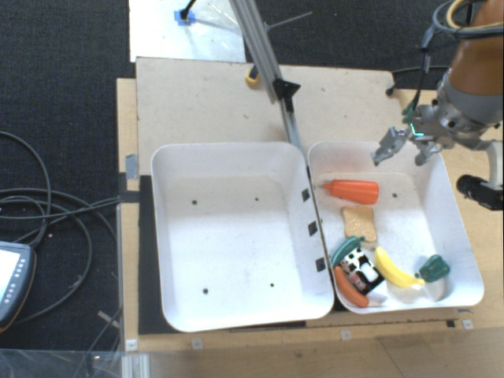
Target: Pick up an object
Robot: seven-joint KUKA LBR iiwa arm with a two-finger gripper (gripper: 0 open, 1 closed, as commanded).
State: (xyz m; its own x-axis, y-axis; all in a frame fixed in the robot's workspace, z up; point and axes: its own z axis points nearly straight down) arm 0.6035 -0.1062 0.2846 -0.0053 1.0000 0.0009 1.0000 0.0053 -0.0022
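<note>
Pale board counter (213, 105) over dark carpet (55, 69), black cables (47, 211) looping at left, slanted metal pole (256, 34) crossing from above. Two shallow white bins side by side: left bin (169, 164), right bin (465, 242) holding the objects. Orange carrot (353, 190) near the right bin's far end, long axis roughly across the bin, narrow tip pointing left toward the divider. Nearer the front: tan bread slice (359, 223), yellow banana (396, 270) lying diagonally, green piece (434, 268), black-and-white item (362, 270) beside a red sausage (350, 287). Pincer (408, 146) above the right bin's far rim, fingers spread apart, nothing between them.
</note>
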